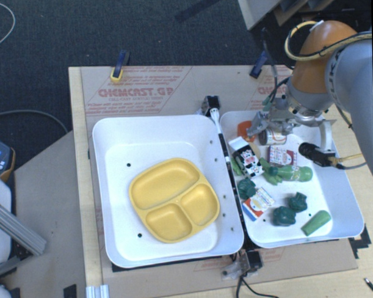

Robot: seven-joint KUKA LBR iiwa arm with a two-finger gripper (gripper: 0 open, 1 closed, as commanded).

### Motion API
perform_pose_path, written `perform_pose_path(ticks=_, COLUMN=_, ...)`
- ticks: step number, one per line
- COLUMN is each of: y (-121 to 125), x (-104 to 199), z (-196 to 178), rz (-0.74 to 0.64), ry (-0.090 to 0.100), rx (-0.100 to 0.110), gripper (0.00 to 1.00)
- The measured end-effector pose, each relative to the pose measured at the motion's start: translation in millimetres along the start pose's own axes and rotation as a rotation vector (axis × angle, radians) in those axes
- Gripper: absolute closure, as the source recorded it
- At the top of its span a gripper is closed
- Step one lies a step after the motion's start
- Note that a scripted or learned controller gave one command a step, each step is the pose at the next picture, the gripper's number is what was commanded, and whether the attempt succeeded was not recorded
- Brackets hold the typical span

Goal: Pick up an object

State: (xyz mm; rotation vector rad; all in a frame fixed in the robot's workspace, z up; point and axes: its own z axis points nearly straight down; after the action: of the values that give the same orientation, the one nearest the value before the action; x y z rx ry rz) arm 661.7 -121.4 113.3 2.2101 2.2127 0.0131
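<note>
With our claw [272, 125] low over the right bin [347, 195], its grip impossible to tell, we should centre squarely on one isolated toy before closing.

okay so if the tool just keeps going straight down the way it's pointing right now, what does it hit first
Most likely the small can with the red and white label, which lies in the right bin right under the tool. Depth is hard to judge from this slanted view, so the orange item beside it could be touched first instead.

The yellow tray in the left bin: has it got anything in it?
Empty. All three compartments of the yellow tray show bare yellow plastic, and the toys lie in the right bin.
</note>
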Motion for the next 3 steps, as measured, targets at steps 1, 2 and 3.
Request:
perform_pose_path(ticks=1, y=2, x=-1, z=-11, rz=-0.001, ry=-0.006, rx=-0.008, gripper=1.00)
perform_pose_path(ticks=2, y=10, x=-1, z=-56, rz=0.000, ry=0.003, rx=0.009, gripper=1.00)
perform_pose_path(ticks=3, y=13, x=-1, z=-111, rz=0.000, ry=0.002, rx=0.006, gripper=1.00)
